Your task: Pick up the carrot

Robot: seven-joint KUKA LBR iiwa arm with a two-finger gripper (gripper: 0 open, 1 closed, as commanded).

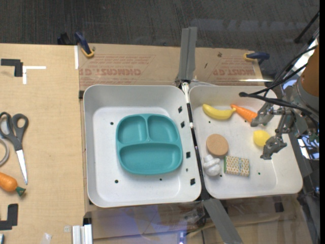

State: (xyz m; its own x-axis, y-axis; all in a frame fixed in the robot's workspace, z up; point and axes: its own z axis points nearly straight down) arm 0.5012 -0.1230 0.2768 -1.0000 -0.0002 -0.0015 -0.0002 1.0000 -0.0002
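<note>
An orange carrot (244,112) lies in the right bin (284,184) near its back wall, its tip touching a yellow banana (218,112). My gripper (267,133) hangs over the right side of that bin, open, with one finger (261,118) just right of the carrot's thick end and the other finger (271,147) nearer the front. A small yellow lemon (260,138) sits in the gap between the fingers, slightly left of them. Nothing is gripped. A second carrot (8,182) lies on the wooden bench far to the left.
The right bin also holds a round tan cookie (217,145), a white crumpled piece (212,165) and a speckled cracker block (237,165). A teal divided plate (149,144) sits in the left bin (96,151). Scissors (15,139) lie on the bench at left.
</note>
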